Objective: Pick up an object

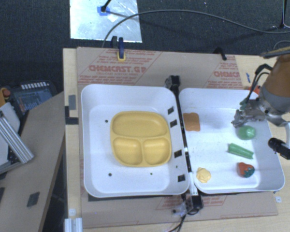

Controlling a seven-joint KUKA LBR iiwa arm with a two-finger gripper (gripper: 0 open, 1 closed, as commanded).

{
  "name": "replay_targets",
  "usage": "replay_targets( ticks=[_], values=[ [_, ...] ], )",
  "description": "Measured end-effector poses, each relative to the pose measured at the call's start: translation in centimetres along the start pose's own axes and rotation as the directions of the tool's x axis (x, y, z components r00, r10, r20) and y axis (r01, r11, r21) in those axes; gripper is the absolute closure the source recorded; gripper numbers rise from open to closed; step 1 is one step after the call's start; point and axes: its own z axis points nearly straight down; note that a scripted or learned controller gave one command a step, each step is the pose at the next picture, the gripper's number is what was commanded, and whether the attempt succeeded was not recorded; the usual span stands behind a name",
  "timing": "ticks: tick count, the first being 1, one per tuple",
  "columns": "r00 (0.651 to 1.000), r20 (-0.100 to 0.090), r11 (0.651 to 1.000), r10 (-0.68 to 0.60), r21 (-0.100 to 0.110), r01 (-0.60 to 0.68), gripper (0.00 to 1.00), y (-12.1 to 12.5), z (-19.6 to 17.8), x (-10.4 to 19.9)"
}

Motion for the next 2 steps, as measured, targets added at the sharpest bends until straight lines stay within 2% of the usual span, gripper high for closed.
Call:
replay_targets(
  ticks=[2],
  values=[
    [1.0, 0.001, 1.0, -0.002, -0.002, 0.002, 1.0, -0.3, -12.1, -1.3]
  ],
)
